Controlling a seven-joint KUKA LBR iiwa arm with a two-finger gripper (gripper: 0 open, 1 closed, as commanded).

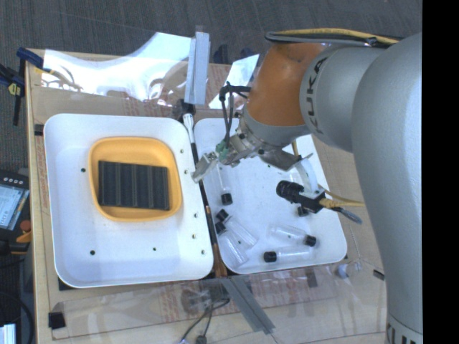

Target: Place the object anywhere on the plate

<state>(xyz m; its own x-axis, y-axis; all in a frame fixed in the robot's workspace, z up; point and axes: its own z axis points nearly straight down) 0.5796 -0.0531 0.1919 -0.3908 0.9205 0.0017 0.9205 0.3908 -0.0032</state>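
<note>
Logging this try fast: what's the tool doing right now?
Tool: over the right bin, open or shut cannot be told.

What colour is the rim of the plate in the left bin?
Yellow-orange, around a dark ribbed centre; the plate shows plainly in the camera view.

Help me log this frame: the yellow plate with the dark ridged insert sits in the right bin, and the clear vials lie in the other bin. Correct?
Not quite. The camera view shows the yellow plate in the left bin; the clear vials lie in the right bin.
</note>
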